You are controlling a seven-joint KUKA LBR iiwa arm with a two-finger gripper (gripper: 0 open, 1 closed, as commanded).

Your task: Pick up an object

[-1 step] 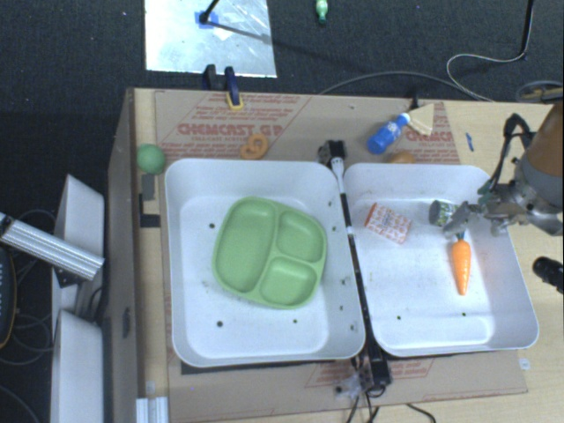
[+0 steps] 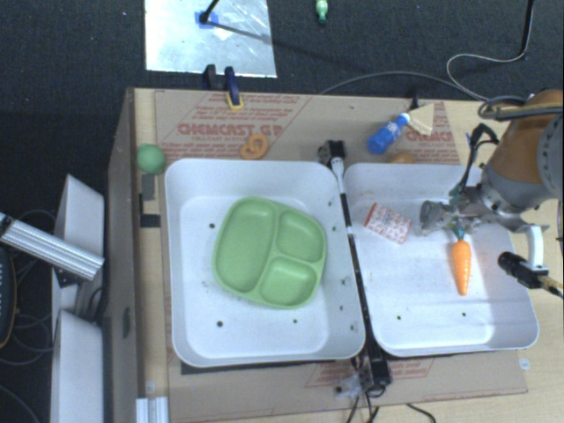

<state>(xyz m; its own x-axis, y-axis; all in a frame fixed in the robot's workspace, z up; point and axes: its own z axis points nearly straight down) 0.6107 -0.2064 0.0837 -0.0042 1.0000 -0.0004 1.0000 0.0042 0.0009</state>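
Observation:
An orange carrot [image 2: 462, 268] with a green top lies in the right bin [image 2: 441, 324], pointing toward the front. My gripper [image 2: 456, 216] hangs low over the carrot's green end, right at its tip; nothing shows as held in it. The grey arm with its orange band [image 2: 520, 152] comes in from the right, over the bin's far right corner. A small red and white packet [image 2: 388, 223] lies flat in the same bin, to the left of the gripper. A green divided plate [image 2: 270, 252] sits in the middle of the left bin [image 2: 203, 324].
On the bench behind the bins lie a blue bottle [image 2: 386, 136], a beige wedge [image 2: 424, 118], a brown ring-shaped item [image 2: 256, 146] and a green ball [image 2: 151, 158]. A black part [image 2: 526, 271] juts over the right bin's right rim. A cable [image 2: 493, 60] loops behind the arm.

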